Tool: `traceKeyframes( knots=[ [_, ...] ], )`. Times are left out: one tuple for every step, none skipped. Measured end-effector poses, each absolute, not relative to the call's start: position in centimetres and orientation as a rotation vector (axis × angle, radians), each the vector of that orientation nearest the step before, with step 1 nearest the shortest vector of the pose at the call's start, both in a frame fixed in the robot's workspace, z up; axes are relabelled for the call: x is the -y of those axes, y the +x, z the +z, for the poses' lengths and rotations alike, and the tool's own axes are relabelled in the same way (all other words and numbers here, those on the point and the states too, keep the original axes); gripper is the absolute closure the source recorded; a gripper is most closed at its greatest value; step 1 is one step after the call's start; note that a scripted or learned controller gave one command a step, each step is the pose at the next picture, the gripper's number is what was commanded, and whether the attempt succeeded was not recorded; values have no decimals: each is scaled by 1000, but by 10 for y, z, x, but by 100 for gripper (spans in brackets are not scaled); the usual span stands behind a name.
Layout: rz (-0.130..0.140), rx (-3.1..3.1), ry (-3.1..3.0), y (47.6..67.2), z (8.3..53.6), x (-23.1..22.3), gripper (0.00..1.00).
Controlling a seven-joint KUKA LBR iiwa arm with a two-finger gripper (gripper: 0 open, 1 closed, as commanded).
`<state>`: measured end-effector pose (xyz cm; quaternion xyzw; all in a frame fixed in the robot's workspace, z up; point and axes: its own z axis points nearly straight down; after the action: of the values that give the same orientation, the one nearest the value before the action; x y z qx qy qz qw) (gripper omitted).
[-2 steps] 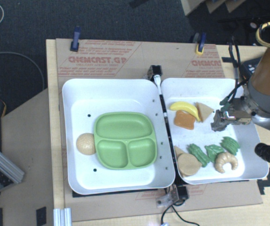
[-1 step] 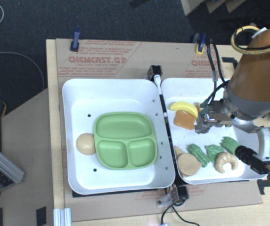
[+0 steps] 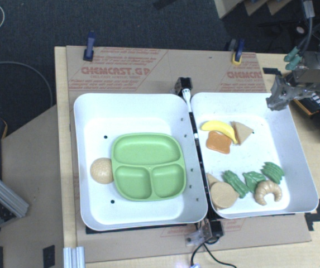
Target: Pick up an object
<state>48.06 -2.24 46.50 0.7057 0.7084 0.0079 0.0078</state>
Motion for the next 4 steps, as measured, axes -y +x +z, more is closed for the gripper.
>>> traceKeyframes(
  knots=[
    [-8, -2224, 2226, 479, 396, 19, 100],
    [-10, -2226, 2227, 478, 321, 11, 100],
    [-11, -2227, 2227, 478, 246, -6, 100],
    [18, -2217, 2212, 481, 368, -10, 100]
  ],
)
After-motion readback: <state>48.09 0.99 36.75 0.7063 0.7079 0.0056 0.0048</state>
